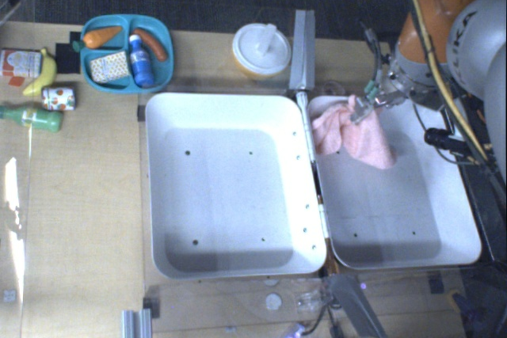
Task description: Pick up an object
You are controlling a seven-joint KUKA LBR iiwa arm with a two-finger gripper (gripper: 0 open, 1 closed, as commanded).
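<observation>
I'm pinching the crumpled pink cloth [352, 137] at its top edge with my claw [366, 108]; grasp step, next needing a straight lift.

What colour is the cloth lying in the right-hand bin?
Pale pink. The cloth shows best in the camera view, crumpled at the bin's far left corner.
</observation>
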